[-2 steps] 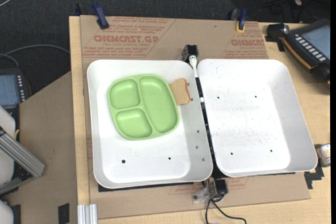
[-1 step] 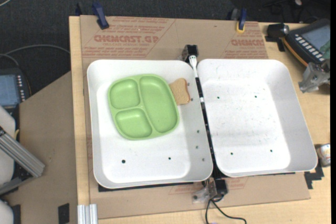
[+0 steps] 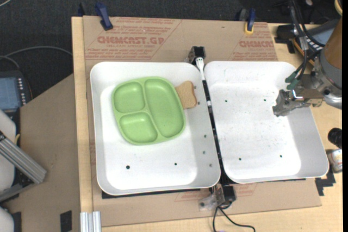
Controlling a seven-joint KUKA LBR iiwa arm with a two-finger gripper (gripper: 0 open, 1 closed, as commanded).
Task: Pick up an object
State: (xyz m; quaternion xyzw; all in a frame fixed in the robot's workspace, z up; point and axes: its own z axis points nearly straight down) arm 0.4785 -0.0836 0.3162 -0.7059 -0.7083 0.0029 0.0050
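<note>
Cardboard-topped worktop (image 3: pixel 136 35), two bins; green plate (image 3: pixel 148 110) and tan block (image 3: pixel 187 95) left, pincer (image 3: pixel 283 106) over right bin (image 3: pixel 255 165), grip state unclear

Taking the green divided plate (image 3: pixel 148 111) as landmark: it fills the upper middle of the left bin (image 3: pixel 109 171), with a tan block (image 3: pixel 187 94) touching its right edge, close to the bin's right wall. Below the plate the bin floor lies open. Right of the plate, past the shared rims, the right bin (image 3: pixel 244 138) floor is open, apart from the gripper (image 3: pixel 283 107) above its right part.
</note>
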